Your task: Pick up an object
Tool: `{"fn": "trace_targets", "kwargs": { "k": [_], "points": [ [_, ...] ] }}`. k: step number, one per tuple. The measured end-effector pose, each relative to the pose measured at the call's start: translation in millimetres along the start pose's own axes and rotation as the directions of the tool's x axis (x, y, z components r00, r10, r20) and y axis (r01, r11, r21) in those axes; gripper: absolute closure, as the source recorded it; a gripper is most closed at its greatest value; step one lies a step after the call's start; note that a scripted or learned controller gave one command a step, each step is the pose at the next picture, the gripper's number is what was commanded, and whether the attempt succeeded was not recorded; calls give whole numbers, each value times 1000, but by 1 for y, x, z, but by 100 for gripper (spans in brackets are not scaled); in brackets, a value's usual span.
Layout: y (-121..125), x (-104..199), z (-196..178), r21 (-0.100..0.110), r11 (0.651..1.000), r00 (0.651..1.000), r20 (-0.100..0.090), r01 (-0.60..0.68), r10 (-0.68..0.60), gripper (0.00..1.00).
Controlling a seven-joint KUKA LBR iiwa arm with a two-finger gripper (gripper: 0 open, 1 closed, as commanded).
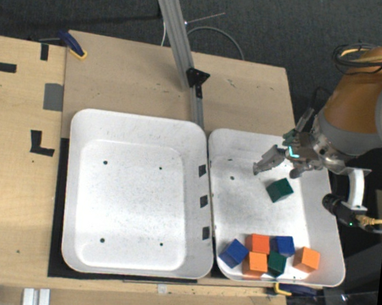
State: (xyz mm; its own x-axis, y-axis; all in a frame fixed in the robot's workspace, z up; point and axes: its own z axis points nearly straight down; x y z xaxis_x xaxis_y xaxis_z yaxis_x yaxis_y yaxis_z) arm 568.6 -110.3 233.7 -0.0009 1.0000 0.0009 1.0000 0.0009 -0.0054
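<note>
My gripper (280, 165) hangs over the upper part of the right bin (235, 188), its two fingers spread open with nothing between them. A dark green block (280, 190) lies on the bin floor just below the fingertips, apart from them. Along the bin's near edge sits a cluster of blocks: a blue one (234, 252), an orange one (260, 243), a second orange one (257, 262), a blue one (283, 245), a green one (276, 262) and an orange one (308, 259).
The left bin (78, 169) lies beside the right one. A slanted metal pole (181, 37) crosses the bench behind the bins. The grey and orange arm (363, 100) enters from the right.
</note>
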Motion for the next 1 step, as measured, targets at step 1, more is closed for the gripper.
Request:
{"fn": "trace_targets", "kwargs": {
  "k": [1],
  "points": [
    [1,0,-2,-4,1000,1000,1,2,-2,0]
  ]
}}
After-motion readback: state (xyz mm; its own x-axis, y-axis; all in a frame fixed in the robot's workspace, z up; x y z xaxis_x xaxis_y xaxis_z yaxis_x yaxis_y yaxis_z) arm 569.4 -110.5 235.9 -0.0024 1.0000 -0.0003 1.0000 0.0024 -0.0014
